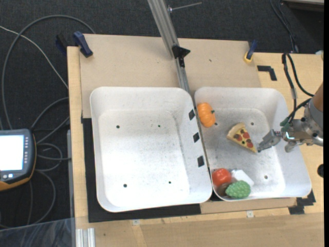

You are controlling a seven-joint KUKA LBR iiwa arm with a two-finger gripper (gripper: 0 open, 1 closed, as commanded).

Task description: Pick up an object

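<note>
Near the centre of the right-hand shallow white bin [275, 99] lies the flat toy pizza slice, yellow crust with red spots [242, 137]. At its 3 o'clock sits the two-finger gripper [267, 141], one dark finger close to the slice's edge; whether the pincer is open or closed cannot be told. Judged best: centre over the slice, descend vertically, close across its narrow width. An orange toy carrot [206, 115] lies at 10 o'clock, a red toy tomato [221, 176] and green toy broccoli [238, 189] at 6 o'clock.

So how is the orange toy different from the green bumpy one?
The round orange toy fruit is smooth and sits near the top of the right white bin, against the divider side. The green bumpy toy vegetable is knobbly and lies at the bin's bottom edge, beside a red toy. Both are in the same bin, away from the claw.
</note>
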